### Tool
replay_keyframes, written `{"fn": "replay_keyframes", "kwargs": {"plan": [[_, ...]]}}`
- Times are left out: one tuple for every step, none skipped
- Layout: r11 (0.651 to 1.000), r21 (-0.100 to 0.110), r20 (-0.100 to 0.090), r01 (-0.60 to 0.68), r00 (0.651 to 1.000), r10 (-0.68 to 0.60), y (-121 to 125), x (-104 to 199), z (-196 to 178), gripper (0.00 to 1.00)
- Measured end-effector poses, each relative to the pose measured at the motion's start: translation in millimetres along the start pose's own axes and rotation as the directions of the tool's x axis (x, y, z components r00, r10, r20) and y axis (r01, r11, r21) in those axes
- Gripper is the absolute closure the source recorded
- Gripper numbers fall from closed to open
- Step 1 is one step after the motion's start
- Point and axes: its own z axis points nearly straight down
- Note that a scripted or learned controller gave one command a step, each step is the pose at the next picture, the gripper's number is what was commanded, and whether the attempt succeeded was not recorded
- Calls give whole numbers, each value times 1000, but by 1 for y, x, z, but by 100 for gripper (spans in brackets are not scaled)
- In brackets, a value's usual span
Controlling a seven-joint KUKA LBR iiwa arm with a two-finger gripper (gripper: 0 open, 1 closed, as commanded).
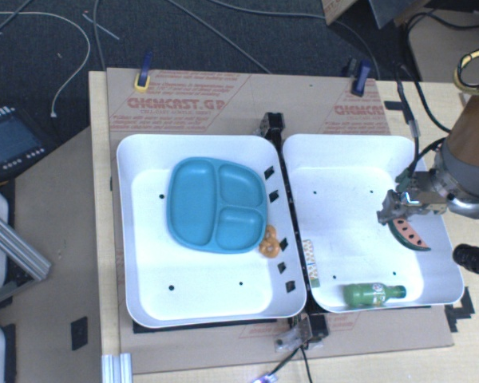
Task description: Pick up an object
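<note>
Right now the gripper (395, 208) hangs over the right bin (335, 162), watermelon slice (409, 234) just at its five o'clock; jaw state: cannot tell. Green bottle (370, 294) lies at six o'clock; blue plate (217, 204) fills the left bin (144, 238).

A single camera sits fixed above the bench (184, 94) and looks down at a slant, so the far edge with its two clamps lies toward the top. It stands far enough back to take in both the left bin (132, 238) and the right bin (343, 146) whole, plus dark floor (223, 14) and cables behind. The arm (471, 146) enters at the right edge, partly cut off there, perhaps hiding that bin's corner.
</note>
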Motion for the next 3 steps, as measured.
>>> {"fn": "replay_keyframes", "kwargs": {"plan": [[1000,4,-2,4,1000,-4,14,42,7,100],[1000,3,-3,5,1000,-5,40,91,0,100],[1000,3,-3,5,1000,-5,60,146,-2,100]]}}
